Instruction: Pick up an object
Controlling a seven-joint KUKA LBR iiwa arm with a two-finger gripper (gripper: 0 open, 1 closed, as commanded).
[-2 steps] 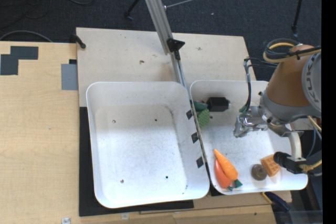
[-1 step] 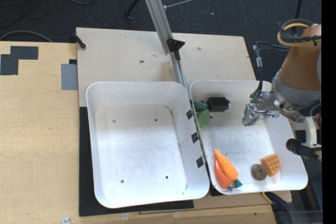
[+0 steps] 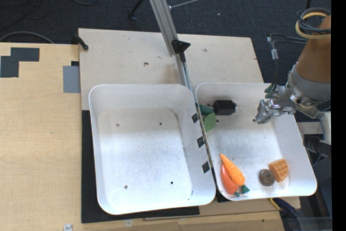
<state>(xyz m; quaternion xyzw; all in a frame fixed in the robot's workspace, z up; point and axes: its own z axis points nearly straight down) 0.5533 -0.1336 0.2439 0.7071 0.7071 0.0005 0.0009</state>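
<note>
The right bin (image 3: 286, 132) holds an orange carrot (image 3: 232, 169) lying over a red piece at its front. A tan waffle-like block (image 3: 279, 169) and a small brown round piece (image 3: 266, 177) lie at its front right. A black cylinder (image 3: 224, 107) and a green leafy item (image 3: 208, 119) sit near the bin's back left. My gripper (image 3: 263, 114) hangs over the right bin's back right part, apart from all of these, with nothing visible between its fingers.
The left bin (image 3: 108, 116) stands beside the right one, with black clips along the shared wall. A slanted aluminium rail (image 3: 162, 13) rises behind the bins. Cables and a yellow hose loop lie at the far right by the arm.
</note>
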